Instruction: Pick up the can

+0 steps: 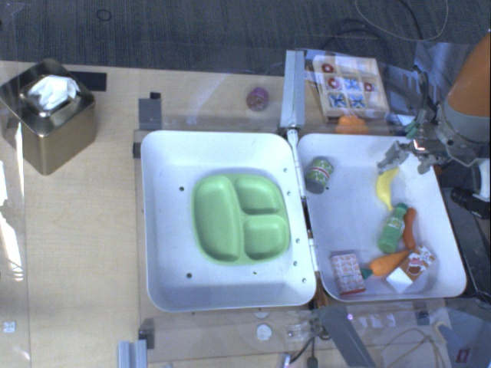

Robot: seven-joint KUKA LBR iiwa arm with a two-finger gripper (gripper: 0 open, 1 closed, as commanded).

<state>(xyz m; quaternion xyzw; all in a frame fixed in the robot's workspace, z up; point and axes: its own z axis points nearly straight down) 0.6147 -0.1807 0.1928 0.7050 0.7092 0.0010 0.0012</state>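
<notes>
The can [318, 173] is small, with a green label and a grey top. It lies on its side in the far left corner of the right bin [349, 213], close to the wall between the two bins. My gripper [406, 159] hangs over the far right part of the same bin, well to the right of the can. Its fingers [387, 157] are spread open with nothing between them. A yellow banana [385, 188] lies just below the gripper.
In the right bin's near half lie a green bottle [393, 230], a sausage [411, 227], a carrot [387, 263], a red patterned box [347, 273] and a white carton [415, 267]. The left bin [165, 274] holds a green divided plate [242, 218]. A puzzle board [349, 87] sits behind the bins.
</notes>
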